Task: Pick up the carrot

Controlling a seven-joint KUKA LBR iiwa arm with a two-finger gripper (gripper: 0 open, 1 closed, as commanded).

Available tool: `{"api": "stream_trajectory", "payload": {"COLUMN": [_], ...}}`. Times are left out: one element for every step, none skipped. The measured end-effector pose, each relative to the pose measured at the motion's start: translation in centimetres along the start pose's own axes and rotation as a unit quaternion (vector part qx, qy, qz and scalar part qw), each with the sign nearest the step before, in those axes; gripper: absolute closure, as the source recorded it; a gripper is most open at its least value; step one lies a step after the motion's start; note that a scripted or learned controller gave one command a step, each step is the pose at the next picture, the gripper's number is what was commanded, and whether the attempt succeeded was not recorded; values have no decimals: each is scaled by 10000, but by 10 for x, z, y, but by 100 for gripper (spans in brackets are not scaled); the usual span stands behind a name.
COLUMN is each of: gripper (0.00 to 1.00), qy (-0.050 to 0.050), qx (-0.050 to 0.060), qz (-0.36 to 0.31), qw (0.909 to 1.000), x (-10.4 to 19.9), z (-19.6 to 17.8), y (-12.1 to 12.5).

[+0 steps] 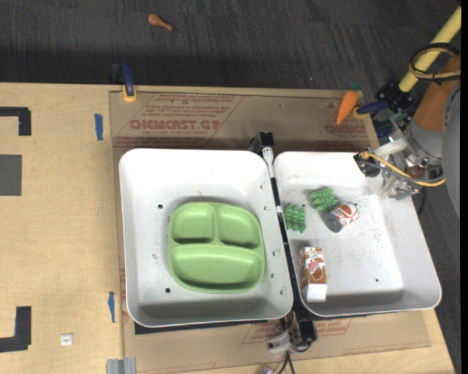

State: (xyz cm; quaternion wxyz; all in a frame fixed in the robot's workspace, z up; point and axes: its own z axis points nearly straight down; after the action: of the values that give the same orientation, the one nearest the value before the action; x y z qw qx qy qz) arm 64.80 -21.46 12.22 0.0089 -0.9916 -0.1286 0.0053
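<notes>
Start at the gripper: it hangs over the far right corner of the right bin, and its tip is too small and too cluttered with cable for you to tell whether it is released or clenched. You see nothing orange in it, so do not count anything as held.

Just beside it, toward the middle of that bin, lie a grey and red can, on its side, and a green toy. A second green toy sits near the inner wall, and a small red and white carton lies toward the near rim. None of these is your target.

The carrot is not in either bin. It lies on the brown board beyond the right bin's far rim, near the gripper but apart from it, with its green top pointing away from the bins.

Further out, the left bin holds a green divided plate, and a small orange scrap lies on the dark floor well beyond the board.

In my judgement the task is wholly undone: the approach, the grasp and the lift all remain, and you must first reach over the bin's rim.
</notes>
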Motion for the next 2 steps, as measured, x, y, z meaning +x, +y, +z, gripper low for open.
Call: {"api": "stream_trajectory", "payload": {"gripper": [100,100], "qy": [-1,-3], "qx": [1,1], "qz": [-20,-40], "qw": [10000,10000], "x": [0,1], "z": [-10,-20], "y": [-1,-1]}}
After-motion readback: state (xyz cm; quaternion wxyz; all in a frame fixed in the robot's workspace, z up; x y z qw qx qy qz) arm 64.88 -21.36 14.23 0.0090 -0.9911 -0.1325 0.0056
